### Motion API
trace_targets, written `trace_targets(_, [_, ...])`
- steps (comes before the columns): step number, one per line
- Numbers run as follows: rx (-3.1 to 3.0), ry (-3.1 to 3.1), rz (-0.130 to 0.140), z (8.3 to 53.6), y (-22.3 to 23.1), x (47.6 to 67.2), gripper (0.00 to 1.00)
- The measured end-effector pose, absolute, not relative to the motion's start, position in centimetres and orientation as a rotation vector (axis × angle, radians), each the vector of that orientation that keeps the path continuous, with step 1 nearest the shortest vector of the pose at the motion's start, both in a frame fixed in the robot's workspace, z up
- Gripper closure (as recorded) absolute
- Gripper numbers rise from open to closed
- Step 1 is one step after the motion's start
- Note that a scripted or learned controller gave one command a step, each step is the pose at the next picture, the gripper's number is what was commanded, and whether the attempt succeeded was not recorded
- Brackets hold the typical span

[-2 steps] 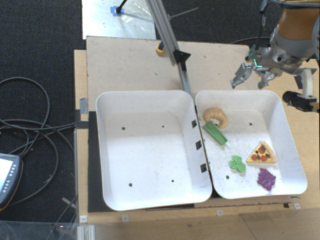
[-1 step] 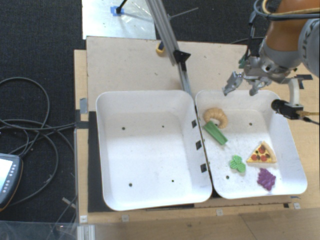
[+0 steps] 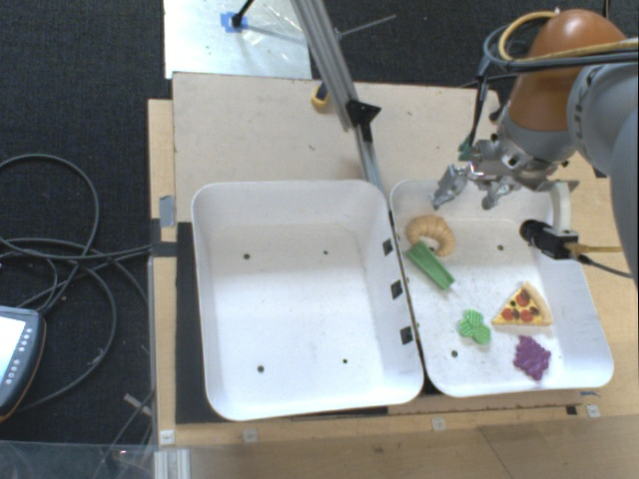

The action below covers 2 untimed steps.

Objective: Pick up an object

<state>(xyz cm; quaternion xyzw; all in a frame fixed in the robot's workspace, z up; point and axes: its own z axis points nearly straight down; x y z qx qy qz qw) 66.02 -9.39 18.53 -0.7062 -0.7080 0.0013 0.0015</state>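
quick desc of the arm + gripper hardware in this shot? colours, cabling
Grey arm with a rounded orange band above the wrist. A yellowish cable loops beside the band. The gripper is metallic grey with two fingers and a small green part near its mount.

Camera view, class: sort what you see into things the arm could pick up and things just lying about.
Job: croissant, green block, leaf, pizza slice, grapes, gripper.
Lying about: cables, pendant, tripod pole.
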Motion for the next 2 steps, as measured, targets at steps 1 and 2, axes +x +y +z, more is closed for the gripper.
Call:
trace_targets(1, [-2.218, -2.220, 0.005, 12.4, -9.4, 65.4, 0.00])
trace_targets(2, [-2.223, -2.224, -0.005, 13.9, -9.5, 65.7, 1.00])
